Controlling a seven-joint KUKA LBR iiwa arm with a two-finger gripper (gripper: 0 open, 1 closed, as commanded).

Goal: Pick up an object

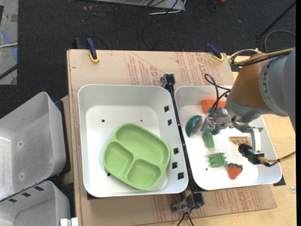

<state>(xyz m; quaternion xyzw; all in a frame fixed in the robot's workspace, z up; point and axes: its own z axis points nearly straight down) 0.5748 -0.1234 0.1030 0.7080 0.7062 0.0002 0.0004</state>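
Leftmost of the two bins (89, 140) holds a green divided plate (136, 155). Right of it, the second bin (268, 175) carries a teal piece (193, 125), a green block (208, 139), a green leafy toy (217, 160), an orange piece (207, 105) and a strawberry (234, 170). Over the green block hangs the gripper (212, 125); whether it is parted or closed cannot be told.

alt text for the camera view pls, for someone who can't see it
The gripper hangs low over the right bin, above a green block, with a teal piece, a green toy and a red-orange toy nearby. The left bin holds a green divided plate.
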